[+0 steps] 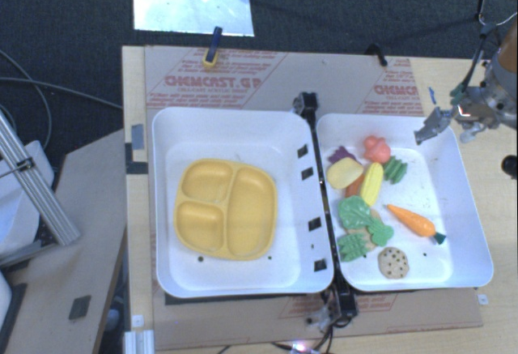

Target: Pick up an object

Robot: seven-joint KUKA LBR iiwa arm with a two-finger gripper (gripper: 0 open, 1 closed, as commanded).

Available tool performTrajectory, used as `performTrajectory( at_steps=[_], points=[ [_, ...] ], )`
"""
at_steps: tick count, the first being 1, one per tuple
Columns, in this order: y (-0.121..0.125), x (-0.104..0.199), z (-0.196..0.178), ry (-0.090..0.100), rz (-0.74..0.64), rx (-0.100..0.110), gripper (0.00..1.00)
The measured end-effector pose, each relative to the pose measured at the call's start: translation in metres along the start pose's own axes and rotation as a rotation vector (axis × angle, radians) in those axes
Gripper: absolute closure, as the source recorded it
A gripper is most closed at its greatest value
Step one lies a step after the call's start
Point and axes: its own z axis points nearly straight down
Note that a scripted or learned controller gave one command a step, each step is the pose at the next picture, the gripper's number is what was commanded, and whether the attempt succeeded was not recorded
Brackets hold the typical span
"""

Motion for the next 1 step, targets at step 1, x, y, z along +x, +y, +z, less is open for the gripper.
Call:
performTrajectory(
  at_steps=[1],
  points=[
    [0.0673,-0.0070,0.1544,0.000,-0.005,0.000,0.00]
  ],
)
